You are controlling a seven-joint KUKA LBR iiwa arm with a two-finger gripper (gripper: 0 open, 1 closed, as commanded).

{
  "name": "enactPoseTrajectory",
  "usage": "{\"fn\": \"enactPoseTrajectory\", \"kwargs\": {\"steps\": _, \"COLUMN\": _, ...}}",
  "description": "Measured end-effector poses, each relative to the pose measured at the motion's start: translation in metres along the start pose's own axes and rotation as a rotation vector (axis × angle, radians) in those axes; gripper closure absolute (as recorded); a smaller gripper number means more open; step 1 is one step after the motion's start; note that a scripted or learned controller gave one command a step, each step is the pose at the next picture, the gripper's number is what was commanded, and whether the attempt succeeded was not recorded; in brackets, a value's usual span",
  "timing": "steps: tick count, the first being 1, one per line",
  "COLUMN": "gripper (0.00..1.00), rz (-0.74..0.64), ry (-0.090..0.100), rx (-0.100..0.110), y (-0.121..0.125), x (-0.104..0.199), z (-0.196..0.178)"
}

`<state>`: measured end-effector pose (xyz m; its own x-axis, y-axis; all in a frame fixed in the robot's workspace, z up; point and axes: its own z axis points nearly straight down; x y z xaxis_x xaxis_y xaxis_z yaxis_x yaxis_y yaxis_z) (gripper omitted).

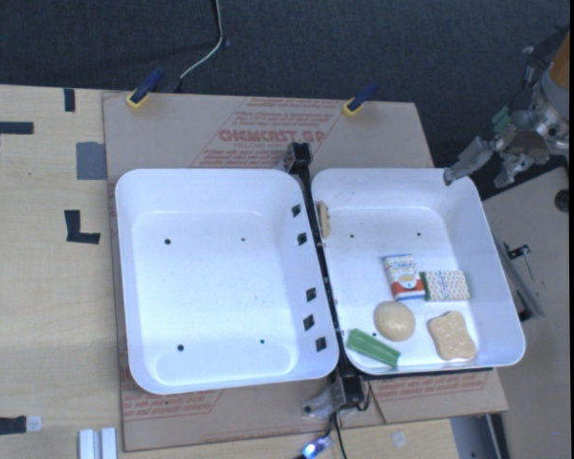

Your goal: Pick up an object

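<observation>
The right bin [459, 208] holds several small things in its near half. There is a red-and-white carton [402, 277], a speckled flat packet [447, 285], a beige round lump [394, 320], a green bar [373, 348] and a tan oblong piece [452, 336]. A small tan item [323, 221] lies against the bin's left wall. My gripper [483, 170] hangs off the bin's far right corner, well above and away from all of them. It is open, with nothing between its fingers.
The left bin [210, 275] sits beside the right one, with a black divider [311, 256] running between them. Both rest on a brown board [258, 127] held by blue-and-yellow clamps. A cable trails at the back.
</observation>
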<state>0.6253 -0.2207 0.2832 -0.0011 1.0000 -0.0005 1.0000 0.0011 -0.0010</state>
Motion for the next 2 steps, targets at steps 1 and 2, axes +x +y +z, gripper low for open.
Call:
{"fn": "enactPoseTrajectory", "kwargs": {"steps": 1, "gripper": 0.0, "rz": 0.0, "ry": 0.0, "rx": 0.0, "y": 0.0, "x": 0.0, "z": 0.0}}
{"fn": "enactPoseTrajectory", "kwargs": {"steps": 2, "gripper": 0.0, "rz": 0.0, "ry": 0.0, "rx": 0.0, "y": 0.0, "x": 0.0, "z": 0.0}}
